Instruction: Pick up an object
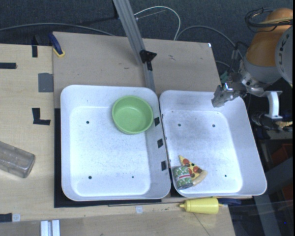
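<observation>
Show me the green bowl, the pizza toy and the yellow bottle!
green bowl (132, 114), camera view, inside bottom.
pizza toy (192, 170), camera view, topping side.
yellow bottle (202, 206), camera view, middle of body.

Robot lab, plywood bench (113, 58), two white bins (73, 146), loose cables (162, 11)

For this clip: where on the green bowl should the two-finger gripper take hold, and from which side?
Probably the rim. The green bowl sits upright and open-side up near the far edge of the left bin, so a straight-down approach with one finger inside and one outside the wall looks best. Its near-side rim stands free of the bin walls. The gripper is over the right bin's far corner.
</observation>
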You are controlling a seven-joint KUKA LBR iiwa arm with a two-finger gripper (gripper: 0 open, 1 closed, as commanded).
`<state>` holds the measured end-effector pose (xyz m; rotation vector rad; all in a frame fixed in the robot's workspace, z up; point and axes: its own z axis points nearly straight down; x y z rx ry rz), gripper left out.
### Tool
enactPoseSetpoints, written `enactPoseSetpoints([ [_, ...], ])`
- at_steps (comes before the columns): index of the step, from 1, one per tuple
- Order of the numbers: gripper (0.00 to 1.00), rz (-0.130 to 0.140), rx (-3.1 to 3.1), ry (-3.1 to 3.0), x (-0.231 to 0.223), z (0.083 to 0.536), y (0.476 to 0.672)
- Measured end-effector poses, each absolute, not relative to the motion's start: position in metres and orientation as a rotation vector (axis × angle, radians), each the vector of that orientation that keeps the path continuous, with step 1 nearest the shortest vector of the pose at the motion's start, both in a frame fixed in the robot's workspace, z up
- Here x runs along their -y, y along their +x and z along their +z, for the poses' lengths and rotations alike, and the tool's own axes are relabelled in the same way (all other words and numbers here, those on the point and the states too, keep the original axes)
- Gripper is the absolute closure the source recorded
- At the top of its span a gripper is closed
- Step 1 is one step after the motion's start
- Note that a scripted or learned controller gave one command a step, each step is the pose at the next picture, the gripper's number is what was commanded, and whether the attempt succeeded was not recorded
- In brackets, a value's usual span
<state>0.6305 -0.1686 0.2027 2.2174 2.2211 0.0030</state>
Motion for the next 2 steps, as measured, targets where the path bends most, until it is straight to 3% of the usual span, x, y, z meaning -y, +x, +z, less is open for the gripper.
enactPoseSetpoints([
  [1,1.00,0.002,-2.222,2.218,0.168,0.233,0.631],
  [2,1.00,0.000,-2.228,2.216,0.124,0.229,0.643],
])
